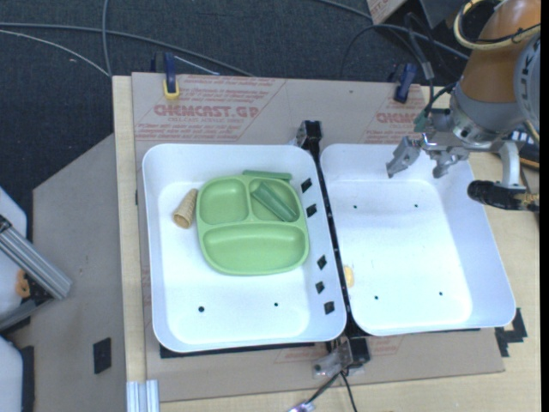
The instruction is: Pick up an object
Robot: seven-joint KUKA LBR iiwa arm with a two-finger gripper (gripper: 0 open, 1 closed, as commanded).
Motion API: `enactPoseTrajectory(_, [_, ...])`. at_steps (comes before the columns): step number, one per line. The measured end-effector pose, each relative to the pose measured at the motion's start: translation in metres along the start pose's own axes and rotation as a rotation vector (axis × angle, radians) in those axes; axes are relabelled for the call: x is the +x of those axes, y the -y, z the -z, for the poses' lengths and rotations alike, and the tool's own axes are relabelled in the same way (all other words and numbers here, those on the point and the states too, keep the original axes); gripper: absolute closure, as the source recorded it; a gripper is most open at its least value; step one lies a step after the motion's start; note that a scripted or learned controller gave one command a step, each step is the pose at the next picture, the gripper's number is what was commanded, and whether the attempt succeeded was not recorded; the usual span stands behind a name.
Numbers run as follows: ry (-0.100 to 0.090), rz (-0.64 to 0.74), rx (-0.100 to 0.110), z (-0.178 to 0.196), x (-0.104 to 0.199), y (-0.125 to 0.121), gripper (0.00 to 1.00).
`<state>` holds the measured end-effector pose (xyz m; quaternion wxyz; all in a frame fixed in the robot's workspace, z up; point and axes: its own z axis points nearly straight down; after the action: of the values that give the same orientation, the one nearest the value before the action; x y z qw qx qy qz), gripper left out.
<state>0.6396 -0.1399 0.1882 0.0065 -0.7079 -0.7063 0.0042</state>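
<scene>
A: Gripper (420, 156) above right bin's (480, 256) far edge; jaws spread, grasping nothing.

B: Green tray (251, 225), cone-shaped item (184, 208) in left bin (171, 299); possibly small yellow bit (347, 275) by right bin's left edge.

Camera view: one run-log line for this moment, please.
pincer: open, holding nothing, over right bin | left bin: green divided plate, cone

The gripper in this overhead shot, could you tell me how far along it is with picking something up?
Nothing looks picked up yet. The gripper hangs open over the right bin's far edge with nothing between its fingers. The green divided plate, the green piece on it and the small cone all lie in the left bin. Approach, grasp and lift remain.
</scene>
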Motion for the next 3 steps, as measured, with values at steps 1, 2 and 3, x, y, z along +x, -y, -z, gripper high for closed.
enactPoseTrajectory(1, [0.002, 0.003, -0.014, 0.008, 0.000, -0.003, 0.00])
enactPoseTrajectory(2, [0.001, 0.002, -0.007, -0.054, -0.002, 0.001, 0.00])
enactPoseTrajectory(3, [0.001, 0.002, -0.008, -0.107, -0.001, 0.001, 0.00])
